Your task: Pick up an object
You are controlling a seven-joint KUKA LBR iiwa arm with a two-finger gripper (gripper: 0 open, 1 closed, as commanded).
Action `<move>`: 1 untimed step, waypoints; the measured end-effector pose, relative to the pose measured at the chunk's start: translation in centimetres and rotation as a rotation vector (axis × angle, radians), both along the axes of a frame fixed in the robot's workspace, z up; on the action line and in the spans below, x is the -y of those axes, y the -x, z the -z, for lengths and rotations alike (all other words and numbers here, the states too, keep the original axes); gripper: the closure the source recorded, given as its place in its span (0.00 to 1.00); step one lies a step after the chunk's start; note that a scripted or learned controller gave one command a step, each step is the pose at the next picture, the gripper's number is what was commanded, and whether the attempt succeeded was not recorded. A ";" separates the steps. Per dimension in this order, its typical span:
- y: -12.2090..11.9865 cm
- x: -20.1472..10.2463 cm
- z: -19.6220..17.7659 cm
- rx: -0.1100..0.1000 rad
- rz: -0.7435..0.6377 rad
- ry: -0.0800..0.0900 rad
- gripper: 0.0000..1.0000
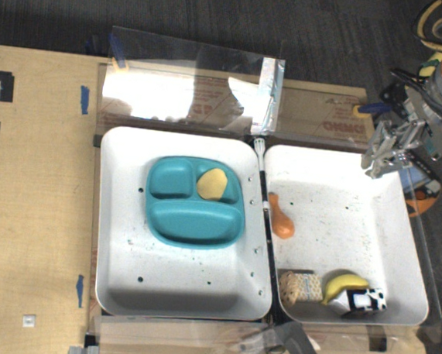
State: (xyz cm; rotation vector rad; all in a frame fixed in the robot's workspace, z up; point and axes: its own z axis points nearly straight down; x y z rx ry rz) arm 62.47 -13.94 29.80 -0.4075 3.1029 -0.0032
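- While our gripper [380,160] hangs above the right bin's [410,229] far corner, we cannot tell its spread.
- We judge approach pending; next, descend toward the banana [346,285].

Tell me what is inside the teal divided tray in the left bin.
The teal tray holds one yellow, rounded item in its upper right compartment. Its other two compartments show bare teal. Whatever lies under that item is covered.

Open floor mid right bin [334,214] (carrot [281,219] by left wall, banana [344,285] at front).
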 end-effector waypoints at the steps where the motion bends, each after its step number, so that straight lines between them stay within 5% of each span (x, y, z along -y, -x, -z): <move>1: -3.1 4.3 -6.5 0.002 -0.051 0.002 1.00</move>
